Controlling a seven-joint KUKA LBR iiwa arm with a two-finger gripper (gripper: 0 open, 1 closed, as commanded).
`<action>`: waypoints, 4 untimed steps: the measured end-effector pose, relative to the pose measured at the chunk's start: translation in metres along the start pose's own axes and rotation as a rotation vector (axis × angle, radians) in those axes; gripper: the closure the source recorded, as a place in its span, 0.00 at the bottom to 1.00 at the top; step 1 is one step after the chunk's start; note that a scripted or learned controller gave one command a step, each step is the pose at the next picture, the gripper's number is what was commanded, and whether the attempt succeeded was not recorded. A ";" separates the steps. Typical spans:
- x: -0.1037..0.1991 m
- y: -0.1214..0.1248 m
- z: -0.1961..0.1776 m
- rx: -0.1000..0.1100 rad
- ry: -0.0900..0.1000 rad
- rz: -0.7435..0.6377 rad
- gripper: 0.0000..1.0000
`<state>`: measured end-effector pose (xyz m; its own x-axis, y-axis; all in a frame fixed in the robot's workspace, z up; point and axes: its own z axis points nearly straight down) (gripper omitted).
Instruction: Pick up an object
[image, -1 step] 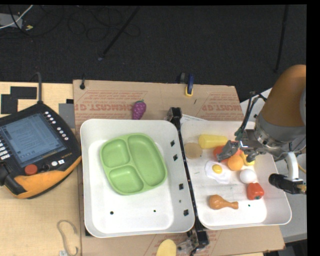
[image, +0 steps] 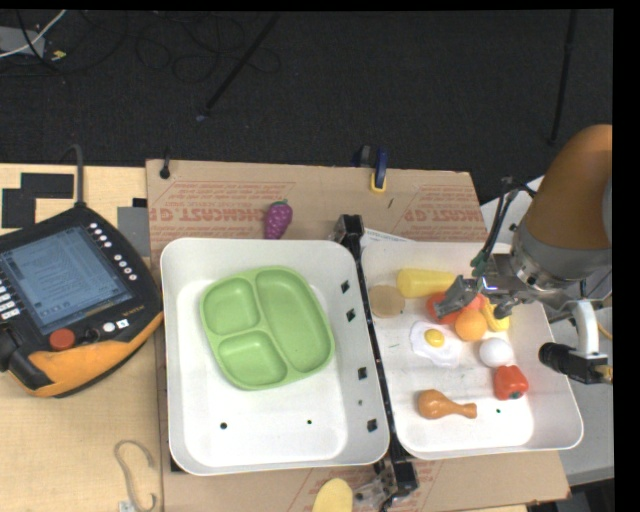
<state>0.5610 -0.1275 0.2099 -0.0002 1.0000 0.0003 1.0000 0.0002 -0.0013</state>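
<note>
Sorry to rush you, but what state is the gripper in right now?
Gripper: down among the toys in the right bin; open or closed cannot be told.

Even, fairly bright light falls from above on the surface (image: 90, 400), and the two white bins (image: 190, 420) come close to washing out. Shadows are soft and short. The far background is dark carpet with little detail. The picture is slightly soft and grainy, the arm's wrist (image: 565, 215) a little blurred.
</note>
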 end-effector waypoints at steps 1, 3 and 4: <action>0.000 -0.005 0.063 0.007 0.002 -0.001 0.00; 0.000 -0.006 0.105 0.004 0.002 0.006 1.00; 0.000 -0.005 0.063 -0.002 0.000 0.002 1.00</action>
<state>0.5558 -0.1277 0.1473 0.0016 1.0000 0.0002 1.0000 -0.0016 0.0006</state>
